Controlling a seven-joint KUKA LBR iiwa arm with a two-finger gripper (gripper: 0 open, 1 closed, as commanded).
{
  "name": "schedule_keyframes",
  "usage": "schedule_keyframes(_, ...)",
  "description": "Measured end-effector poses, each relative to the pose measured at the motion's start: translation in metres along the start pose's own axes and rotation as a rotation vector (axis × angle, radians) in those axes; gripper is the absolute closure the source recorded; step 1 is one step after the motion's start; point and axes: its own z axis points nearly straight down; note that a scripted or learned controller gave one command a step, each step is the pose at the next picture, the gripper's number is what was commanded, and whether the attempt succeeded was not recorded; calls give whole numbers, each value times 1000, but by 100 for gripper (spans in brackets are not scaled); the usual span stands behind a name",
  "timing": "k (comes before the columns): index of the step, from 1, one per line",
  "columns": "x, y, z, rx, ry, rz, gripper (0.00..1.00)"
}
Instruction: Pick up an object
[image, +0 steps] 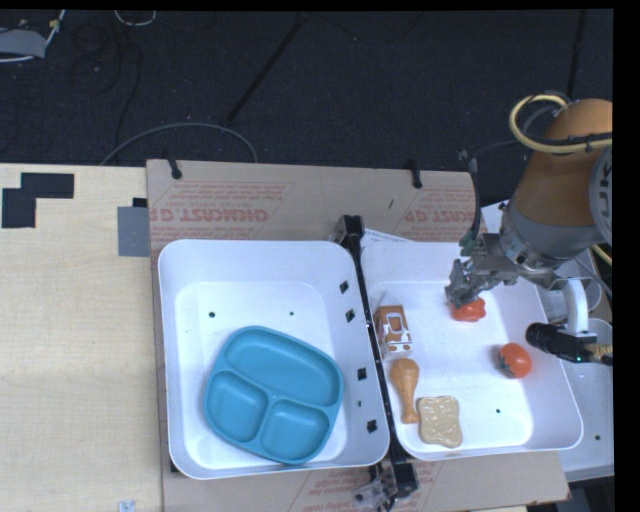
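My gripper (464, 291) reaches into the right bin (545, 430) from the right, low over its far middle. A small red-orange piece (469, 311) lies on the bin floor right under the gripper's tip, partly covered by it. Whether it is held I cannot tell. A second red-orange round piece (514, 359) lies to the right and nearer. A tan drumstick (405, 386), a slice of toast (440, 420) and a brown-and-white item (392, 330) sit at the left side of this bin.
The left bin (185, 290) holds a blue divided plate (272, 393) in its near half. A black divider (362, 320) runs between the two bins. Cardboard (300, 200) lies under both bins.
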Motion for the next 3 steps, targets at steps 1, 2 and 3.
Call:
schedule_keyframes(1,57,-9,-8,0,1,0,100)
schedule_keyframes(2,109,-18,-15,0,0,0,100)
schedule_keyframes(3,154,-28,-14,2,-1,1,100)
